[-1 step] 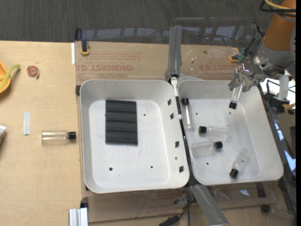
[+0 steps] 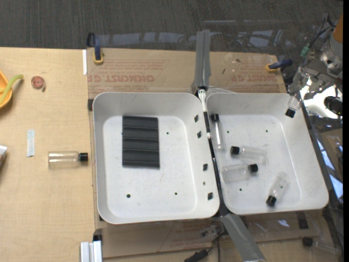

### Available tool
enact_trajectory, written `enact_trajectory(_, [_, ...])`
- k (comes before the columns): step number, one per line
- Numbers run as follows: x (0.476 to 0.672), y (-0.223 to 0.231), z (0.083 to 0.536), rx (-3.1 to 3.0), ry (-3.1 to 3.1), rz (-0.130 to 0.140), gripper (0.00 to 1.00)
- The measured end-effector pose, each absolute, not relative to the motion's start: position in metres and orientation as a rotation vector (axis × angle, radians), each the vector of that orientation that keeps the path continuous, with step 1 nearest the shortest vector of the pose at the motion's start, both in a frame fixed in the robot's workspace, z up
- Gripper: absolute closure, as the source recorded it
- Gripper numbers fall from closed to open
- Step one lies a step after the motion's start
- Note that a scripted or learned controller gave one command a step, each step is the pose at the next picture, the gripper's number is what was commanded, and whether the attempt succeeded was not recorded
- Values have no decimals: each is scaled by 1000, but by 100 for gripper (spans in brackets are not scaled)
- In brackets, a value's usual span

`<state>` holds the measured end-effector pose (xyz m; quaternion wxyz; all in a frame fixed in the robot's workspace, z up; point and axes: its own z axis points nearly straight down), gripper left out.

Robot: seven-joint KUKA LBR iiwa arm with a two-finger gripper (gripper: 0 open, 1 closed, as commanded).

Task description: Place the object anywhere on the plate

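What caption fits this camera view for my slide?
Claw poised over right bin of four clear vials; dark ridged plate waits in left bin.

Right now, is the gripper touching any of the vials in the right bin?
Apart. The camera view shows the gripper up at the right bin's far right corner, with bare white floor between it and the nearest vial.

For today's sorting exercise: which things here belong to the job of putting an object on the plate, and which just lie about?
Job:
plate
vials in right bin
pincer

Lying about:
vial on bench
red disc
clamps
left bin
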<state>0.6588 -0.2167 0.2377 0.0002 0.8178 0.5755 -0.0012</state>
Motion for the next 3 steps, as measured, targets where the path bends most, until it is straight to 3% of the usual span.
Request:
enact_trajectory(1, [537,-153,122,2703,1608,-7,100])
enact_trajectory(2, [550,-208,91,2898,1235,1,100])
enact_trajectory(3, [615,-205,92,3021,903,4,100])
